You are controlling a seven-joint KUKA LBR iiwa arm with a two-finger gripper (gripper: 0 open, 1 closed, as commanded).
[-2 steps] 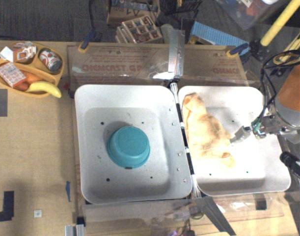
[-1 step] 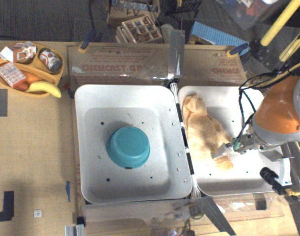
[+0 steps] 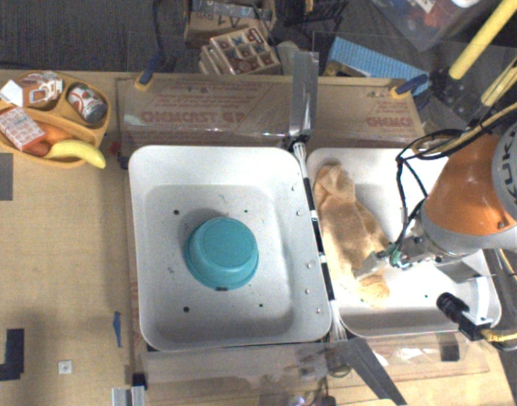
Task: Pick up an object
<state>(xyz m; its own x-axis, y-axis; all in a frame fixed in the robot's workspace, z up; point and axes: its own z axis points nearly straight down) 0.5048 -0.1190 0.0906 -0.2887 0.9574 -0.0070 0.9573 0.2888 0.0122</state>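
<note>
at far left we see a yellow tray of toy food [image 3: 38, 129] on the tan wooden surface [image 3: 55, 252]. in the left white bin [image 3: 156, 176] sits an upturned teal plastic bowl [image 3: 222, 252]. in the right white bin [image 3: 427, 311] lies a floppy tan plush toy [image 3: 347, 218], with the gripper [image 3: 385, 260] down at its lower end; whether it's clenched, we cannot tell.

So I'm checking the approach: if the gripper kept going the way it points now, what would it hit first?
Most likely the tan cloth in the right bin. The gripper points left at the cloth's lower part and looks already at it, though depth is unclear.
</note>
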